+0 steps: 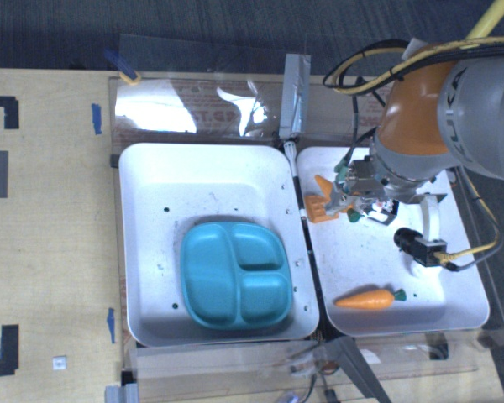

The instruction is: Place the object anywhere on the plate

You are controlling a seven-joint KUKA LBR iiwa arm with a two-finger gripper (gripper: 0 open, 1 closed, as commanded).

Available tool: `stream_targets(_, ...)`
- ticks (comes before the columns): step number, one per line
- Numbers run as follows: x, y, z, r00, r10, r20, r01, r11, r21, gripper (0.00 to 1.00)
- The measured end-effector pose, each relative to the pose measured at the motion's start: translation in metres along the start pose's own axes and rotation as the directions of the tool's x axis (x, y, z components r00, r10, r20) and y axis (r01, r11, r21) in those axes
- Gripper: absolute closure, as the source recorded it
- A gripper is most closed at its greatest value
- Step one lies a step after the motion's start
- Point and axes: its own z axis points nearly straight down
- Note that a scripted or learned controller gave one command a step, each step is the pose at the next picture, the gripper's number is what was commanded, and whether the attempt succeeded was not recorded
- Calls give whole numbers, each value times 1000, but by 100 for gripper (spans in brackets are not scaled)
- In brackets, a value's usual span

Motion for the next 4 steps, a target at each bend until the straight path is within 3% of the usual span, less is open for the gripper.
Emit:
stream_targets(1, 83, -26, 0, 994, 108, -4, -108, 994, 1, 100)
stream_targets(2, 81, -26, -1, 994, 112, -3, -112, 994, 1, 0)
stream_targets(3, 81, -25, -10, 994, 111, -3, -111, 994, 0, 100)
stream_targets(4, 128, -81, -18, 1000, -19, -2, 19, 1000, 2, 100)
